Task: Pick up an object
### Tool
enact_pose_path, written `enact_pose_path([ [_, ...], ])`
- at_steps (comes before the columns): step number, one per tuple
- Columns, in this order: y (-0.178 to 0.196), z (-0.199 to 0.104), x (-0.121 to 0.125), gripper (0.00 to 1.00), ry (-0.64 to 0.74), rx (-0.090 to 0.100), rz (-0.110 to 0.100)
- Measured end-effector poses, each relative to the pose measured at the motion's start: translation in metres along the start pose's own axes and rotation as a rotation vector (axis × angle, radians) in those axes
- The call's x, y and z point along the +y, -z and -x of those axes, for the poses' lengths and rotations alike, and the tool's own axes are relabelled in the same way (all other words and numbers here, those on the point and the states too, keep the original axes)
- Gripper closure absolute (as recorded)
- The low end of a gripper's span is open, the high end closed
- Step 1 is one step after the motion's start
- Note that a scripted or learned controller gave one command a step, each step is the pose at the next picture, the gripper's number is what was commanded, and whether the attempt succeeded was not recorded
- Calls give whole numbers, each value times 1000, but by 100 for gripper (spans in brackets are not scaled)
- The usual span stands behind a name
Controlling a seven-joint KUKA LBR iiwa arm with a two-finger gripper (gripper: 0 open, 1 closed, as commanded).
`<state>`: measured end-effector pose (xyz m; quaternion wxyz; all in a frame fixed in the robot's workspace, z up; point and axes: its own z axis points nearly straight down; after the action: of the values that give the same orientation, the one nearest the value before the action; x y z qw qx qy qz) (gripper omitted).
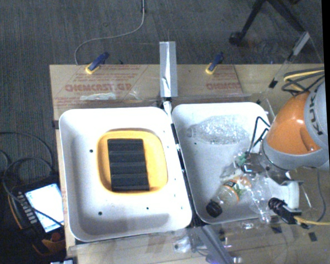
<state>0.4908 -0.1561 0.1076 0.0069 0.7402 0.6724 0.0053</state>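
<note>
Reaching in from the right, the grey arm (298,149) with its orange band hangs low over the right-hand white bin (200,171) in the overhead camera view. Its end effector (254,168) sits among clear plastic clutter near the bin's right wall, and whether it is wide, narrow or gripping anything cannot be told from this angle. Just beside it, toward the bin's front, a small clear bottle (229,194) with a dark cap lies on its side, cap pointing to the front left. A crumpled clear plastic bottle (220,128) lies near the bin's back wall, apart from the arm. In the left-hand white bin (79,177) a yellow tray (158,162) holds a black ribbed block (128,165) near the middle. Both bins rest side by side on a wooden surface (69,89), where two blue-and-yellow clamps (96,63) grip the far edge. A tablet (44,204) with a lit screen lies on the floor at left.
</note>
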Motion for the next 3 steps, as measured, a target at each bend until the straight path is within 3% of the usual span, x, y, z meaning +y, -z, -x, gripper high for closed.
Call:
enact_pose_path([
  [1, -7, 6, 24, 0, 153, 1, 19],
  [2, -7, 4, 8, 0, 275, -9, 27],
  [3, 36, -4, 32, 0, 211, 2, -19],
])
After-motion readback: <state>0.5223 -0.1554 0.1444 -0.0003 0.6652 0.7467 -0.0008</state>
